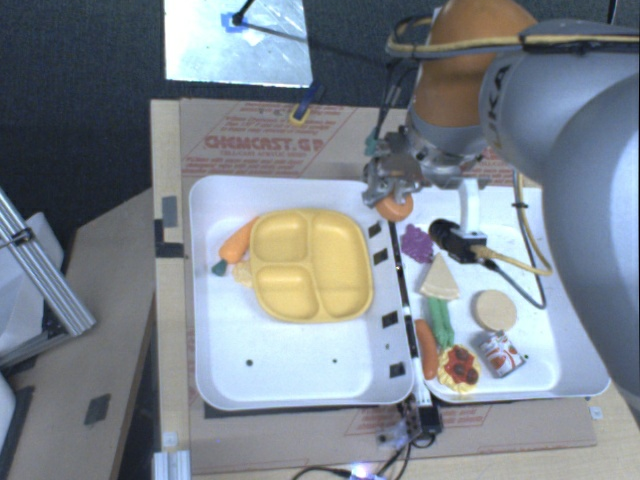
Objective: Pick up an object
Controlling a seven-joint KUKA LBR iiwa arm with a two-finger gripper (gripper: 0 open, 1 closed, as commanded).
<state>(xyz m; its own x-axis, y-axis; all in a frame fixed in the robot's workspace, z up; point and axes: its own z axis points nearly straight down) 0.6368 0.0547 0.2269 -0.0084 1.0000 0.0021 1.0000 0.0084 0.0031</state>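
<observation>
My gripper (391, 196) hangs over the back left corner of the right bin (566, 366), close to the divider between the bins. A small orange round piece (396, 208) pokes out just beneath the fingers, and they look shut on it. Below it in the right bin lie a purple bunch of grapes (416, 243), a pale sandwich wedge (438, 280), a green pod (441, 320), a small carrot (426, 346), a pizza slice (460, 366), a round tan biscuit (494, 310) and a little can (499, 354).
In the left bin (203, 308) a yellow divided plate (310, 263) takes up the middle, with a carrot (237, 240) against its left edge. The grey arm covers the right bin's far right side. A shiny sheet (238, 26) lies beyond the bench.
</observation>
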